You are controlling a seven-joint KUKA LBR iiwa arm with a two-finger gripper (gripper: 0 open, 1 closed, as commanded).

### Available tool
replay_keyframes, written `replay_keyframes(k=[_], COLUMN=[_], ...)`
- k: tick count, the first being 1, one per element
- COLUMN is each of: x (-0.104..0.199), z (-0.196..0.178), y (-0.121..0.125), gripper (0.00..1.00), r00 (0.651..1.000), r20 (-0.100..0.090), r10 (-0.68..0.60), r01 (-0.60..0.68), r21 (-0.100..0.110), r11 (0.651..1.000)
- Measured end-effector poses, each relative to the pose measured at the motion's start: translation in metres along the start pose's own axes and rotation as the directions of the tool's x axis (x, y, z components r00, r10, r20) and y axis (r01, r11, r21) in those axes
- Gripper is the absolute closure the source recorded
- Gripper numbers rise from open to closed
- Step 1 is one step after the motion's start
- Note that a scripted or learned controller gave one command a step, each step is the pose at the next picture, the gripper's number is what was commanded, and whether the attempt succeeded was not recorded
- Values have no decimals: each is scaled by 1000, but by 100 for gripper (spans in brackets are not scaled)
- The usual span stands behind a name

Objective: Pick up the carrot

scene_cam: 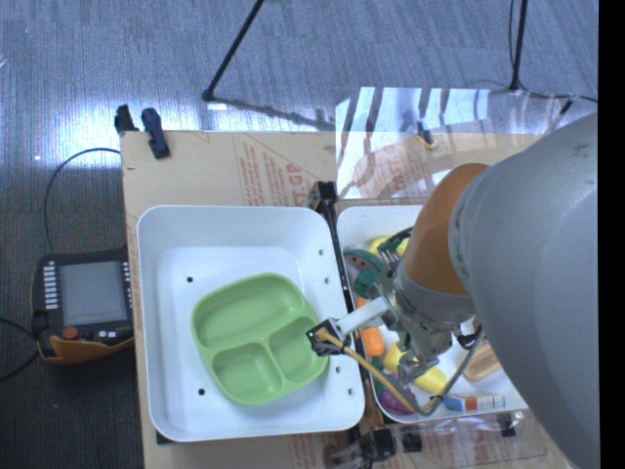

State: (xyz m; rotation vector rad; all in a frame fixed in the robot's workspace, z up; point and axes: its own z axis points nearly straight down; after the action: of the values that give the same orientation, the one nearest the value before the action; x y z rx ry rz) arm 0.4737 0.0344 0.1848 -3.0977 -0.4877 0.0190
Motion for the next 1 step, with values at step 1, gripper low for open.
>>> replay_keyframes(k=[1], x=[-20], z=[-1], y=[61], gripper=[0], r00=[987], r20=[-1], r10=[-163], r01=[163], r21=[0], r11=[987])
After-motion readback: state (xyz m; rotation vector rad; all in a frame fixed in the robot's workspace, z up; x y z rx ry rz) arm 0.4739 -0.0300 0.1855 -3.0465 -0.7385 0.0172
